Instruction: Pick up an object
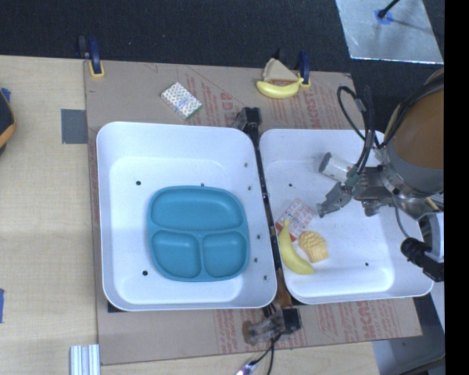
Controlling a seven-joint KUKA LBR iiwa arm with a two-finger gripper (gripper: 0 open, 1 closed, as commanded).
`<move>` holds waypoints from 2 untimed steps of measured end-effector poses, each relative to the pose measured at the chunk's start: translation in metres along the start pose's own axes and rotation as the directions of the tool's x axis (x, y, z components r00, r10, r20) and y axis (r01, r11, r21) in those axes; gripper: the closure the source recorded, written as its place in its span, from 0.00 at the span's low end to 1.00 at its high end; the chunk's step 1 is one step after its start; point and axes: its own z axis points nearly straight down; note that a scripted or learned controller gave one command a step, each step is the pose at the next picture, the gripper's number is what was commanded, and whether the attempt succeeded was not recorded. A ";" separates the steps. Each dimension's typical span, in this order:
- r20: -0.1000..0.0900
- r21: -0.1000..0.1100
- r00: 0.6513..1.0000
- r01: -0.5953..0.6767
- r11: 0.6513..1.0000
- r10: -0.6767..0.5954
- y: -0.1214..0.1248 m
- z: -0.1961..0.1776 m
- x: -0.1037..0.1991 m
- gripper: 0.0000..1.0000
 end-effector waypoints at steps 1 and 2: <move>0.001 0.001 1.000 0.000 1.000 0.000 0.001 0.080 0.000 0.00; -0.002 -0.003 1.000 0.002 1.000 -0.002 0.002 0.128 -0.009 0.00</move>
